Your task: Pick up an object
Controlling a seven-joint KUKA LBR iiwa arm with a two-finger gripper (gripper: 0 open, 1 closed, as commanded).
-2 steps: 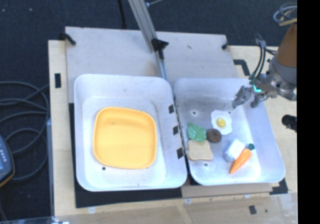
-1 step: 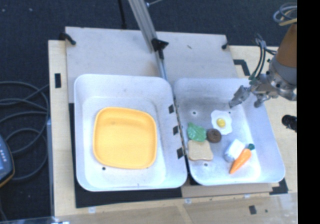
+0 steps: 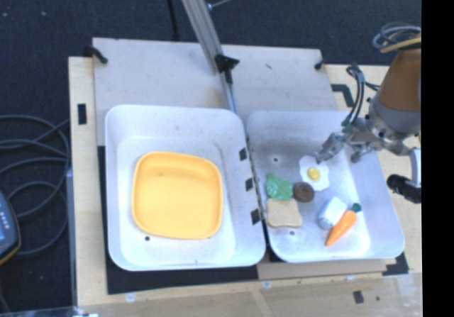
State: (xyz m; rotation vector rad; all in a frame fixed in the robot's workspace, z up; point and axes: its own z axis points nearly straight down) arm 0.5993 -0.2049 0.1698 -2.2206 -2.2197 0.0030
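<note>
The right bin (image 3: pixel 369 245) holds several toy foods. A fried egg (image 3: pixel 314 174) lies near its middle, with a brown round piece (image 3: pixel 303 192) just below it. A green leafy piece (image 3: pixel 279 187) and a slice of toast (image 3: pixel 284 214) lie by the bin's left wall. A small white and grey can (image 3: pixel 330 213) and an orange carrot (image 3: pixel 341 227) lie toward the front. My gripper (image 3: pixel 342 151) hangs over the bin's back right part, up and right of the egg. It is open, with nothing between its fingers.
The left bin (image 3: pixel 120 131) holds a yellow square plate (image 3: pixel 177 193). A slanted metal rail (image 3: pixel 202 18) runs from the top down to the gap between the bins. Cables (image 3: pixel 35 145) lie off the bench at the left.
</note>
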